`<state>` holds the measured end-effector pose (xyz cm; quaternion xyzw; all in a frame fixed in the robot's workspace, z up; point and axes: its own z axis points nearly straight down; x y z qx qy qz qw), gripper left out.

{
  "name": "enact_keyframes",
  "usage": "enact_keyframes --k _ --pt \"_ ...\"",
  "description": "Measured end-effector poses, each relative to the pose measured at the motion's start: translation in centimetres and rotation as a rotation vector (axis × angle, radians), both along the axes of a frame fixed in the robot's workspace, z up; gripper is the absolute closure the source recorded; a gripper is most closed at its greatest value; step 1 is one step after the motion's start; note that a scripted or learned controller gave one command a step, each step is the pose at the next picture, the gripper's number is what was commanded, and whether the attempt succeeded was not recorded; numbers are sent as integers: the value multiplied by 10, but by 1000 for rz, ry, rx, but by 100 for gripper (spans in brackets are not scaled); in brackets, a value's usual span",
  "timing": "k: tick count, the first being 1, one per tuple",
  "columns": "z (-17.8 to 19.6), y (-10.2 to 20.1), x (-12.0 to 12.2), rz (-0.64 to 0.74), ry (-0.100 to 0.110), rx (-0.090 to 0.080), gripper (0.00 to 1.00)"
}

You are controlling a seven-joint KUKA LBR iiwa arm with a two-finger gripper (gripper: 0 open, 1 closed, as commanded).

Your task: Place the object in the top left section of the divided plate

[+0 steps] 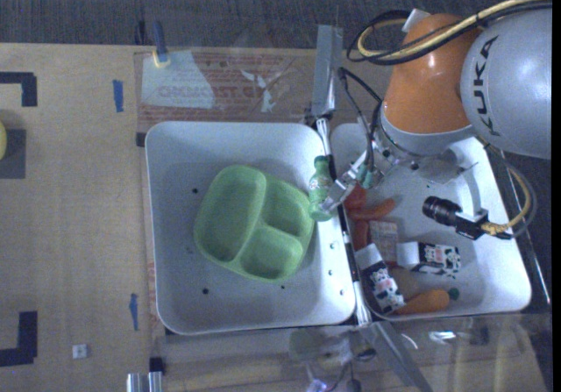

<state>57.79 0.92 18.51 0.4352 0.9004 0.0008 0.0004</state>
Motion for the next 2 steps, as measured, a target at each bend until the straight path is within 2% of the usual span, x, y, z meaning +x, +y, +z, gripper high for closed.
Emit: enact_keyframes --k 1,2 --pt "0 0 0 0 0 0 0" --pt "86 -36 -37 266 -4 -2 0"
